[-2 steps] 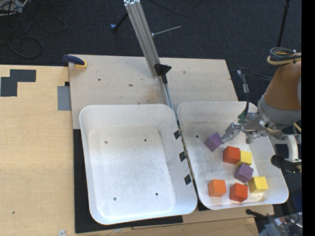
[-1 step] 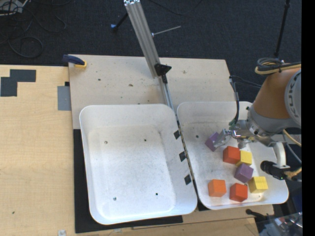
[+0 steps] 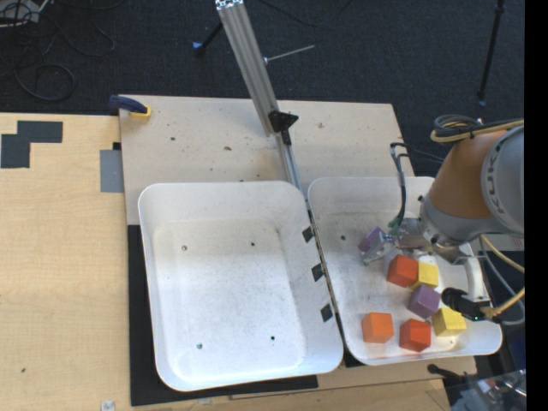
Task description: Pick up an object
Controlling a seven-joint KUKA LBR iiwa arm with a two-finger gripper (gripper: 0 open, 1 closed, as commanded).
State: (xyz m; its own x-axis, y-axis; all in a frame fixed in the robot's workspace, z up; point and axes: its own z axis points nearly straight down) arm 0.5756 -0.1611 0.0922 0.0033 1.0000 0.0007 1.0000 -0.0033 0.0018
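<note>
Blocks are sitting clustered in the right bin (image 3: 342, 204), toward the lower right of the frame, and that is where the arm (image 3: 479, 187) is working. The hand (image 3: 384, 243) is hovering low over the bin's middle, just left of the cluster, and a small purple-grey block (image 3: 373, 240) is lying right at its tip. Whether the hand is clenched on that piece or released beside it, I cannot tell; the wrist is blocking the view at this slant.

Just below and right of it, an orange block (image 3: 402, 271) is touching a yellow block (image 3: 428, 273), with a purple block (image 3: 424, 299) under them. Further down, another orange block (image 3: 377, 326) is sitting a little apart, a red-orange block (image 3: 415, 334) is beside it, and a second yellow block (image 3: 449, 320) is resting near the bin's lower right rim. The left bin (image 3: 154, 221) is lying in the centre of the frame.

To my eye, the purple-grey piece is the sensible target: it is standing apart from the others, so the hand can be closing around it without nudging neighbours. Doing this well is meaning a centred, square descent, a full close before lifting, then a straight rise. The risk, I am judging, is clipping the orange block nearby or pinching a corner so the block is twisting out.
</note>
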